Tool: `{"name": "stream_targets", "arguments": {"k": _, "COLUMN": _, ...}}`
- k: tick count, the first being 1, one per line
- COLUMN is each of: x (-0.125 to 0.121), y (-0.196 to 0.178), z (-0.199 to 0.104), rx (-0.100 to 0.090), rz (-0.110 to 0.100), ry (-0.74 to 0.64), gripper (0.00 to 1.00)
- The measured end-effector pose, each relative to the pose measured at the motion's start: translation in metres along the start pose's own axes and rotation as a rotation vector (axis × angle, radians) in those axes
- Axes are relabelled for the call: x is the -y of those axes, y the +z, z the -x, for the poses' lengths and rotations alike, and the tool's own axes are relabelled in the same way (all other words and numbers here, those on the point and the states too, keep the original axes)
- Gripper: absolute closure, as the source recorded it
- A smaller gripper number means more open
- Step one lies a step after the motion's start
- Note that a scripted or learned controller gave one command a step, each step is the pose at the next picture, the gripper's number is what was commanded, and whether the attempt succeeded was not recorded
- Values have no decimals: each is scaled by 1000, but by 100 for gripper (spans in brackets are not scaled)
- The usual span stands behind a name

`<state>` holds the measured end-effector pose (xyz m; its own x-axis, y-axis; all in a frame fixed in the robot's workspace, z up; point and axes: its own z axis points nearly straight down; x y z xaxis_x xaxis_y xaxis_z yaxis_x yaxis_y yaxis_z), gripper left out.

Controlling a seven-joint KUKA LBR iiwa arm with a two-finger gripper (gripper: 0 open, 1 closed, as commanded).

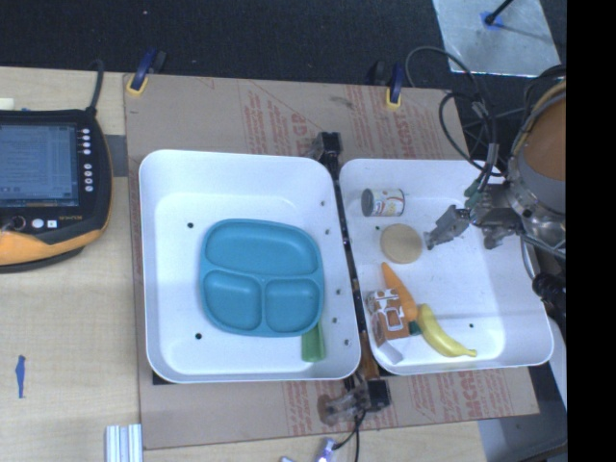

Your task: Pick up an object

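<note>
Front edge: clamp hardware [354,399] w/ wires sits at bench's near side, right where the two bins meet; a small silver ribbed piece [123,442] lies further left.
Bench: light wood top w/ brown cardboard sheet [241,114] under both bins; blue-yellow clips [141,72] pin the sheet at its far edge.
Left bin [164,176]: white, shallow, holds a blue divided plate [260,276] lying flat, roughly centre. Green block [313,343] just beside plate's near-right corner, close to bin wall.
Right bin [510,345]: white, holds most of the small stuff, all bunched on its left half.
Can [384,202]: small, on its side, far-left part of right bin, dark end facing left.
Round disc [401,243]: tan, flat, just nearer than the can, apart from it.
Carrot [397,292]: orange, slanted, between disc and banana; near end touches the brown packet.
Brown packet [387,318]: white markings, against bin's left wall, near corner.
Banana [442,334]: yellow, curved, near edge of right bin, just right of packet.
Gripper [469,224]: grey, coming in from the right over right bin, tips pointing left toward the disc, close to it but not touching. Fingers apart, nothing between them.
Arm [546,147]: grey w/ orange band, black cables looping behind it.
Pendant [43,186]: control tablet w/ lit screen, orange-black casing, on bench well left of the bins.
Floor: dark carpet beyond bench.
</note>
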<state>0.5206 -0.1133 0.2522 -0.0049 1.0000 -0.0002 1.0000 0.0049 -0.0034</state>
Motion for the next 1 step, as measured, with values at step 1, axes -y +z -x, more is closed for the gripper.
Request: {"name": "stream_targets", "arguments": {"k": 1, "x": -23, "y": 63, "z": -19, "rx": 1, "rz": -2, "ry": -1, "gripper": 0}}
